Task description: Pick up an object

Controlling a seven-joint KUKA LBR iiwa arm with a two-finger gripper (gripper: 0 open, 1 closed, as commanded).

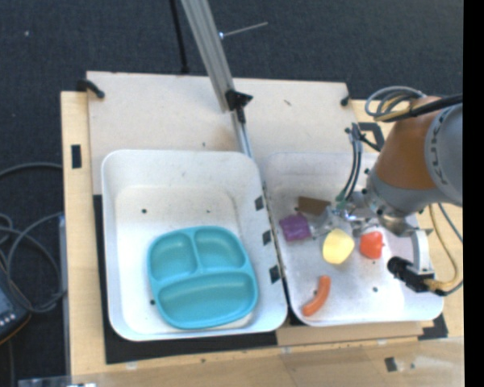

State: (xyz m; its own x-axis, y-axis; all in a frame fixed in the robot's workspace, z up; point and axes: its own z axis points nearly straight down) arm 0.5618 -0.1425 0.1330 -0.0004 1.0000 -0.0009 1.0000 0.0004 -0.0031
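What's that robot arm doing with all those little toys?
The robot arm is reaching into the right bin, trying to pick something up. Its gripper is low among the small things there: a purple block, a yellow lemon-like toy, a red piece and an orange curved piece. The left bin holds a blue divided plate.

Pale wooden bench (161, 111) on dark carpet floor (81, 22).
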